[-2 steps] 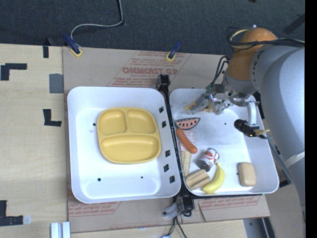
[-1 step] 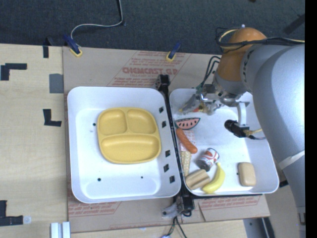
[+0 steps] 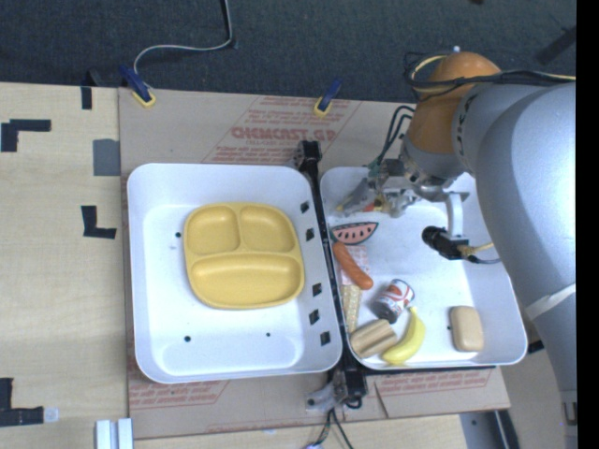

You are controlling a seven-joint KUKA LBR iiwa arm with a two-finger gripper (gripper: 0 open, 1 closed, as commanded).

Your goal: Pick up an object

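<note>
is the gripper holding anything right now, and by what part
Cannot be told. The gripper sits low at the far end of the right bin, just above the watermelon slice, but nothing shows between its tips.

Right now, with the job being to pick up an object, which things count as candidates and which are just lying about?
Candidates, right bin:
watermelon slice
carrot
small can
banana
bread roll
tan block
The gripper hangs above the watermelon slice.

Lying about:
yellow divided plate, left bin
blue-and-yellow clamps
cable
</note>
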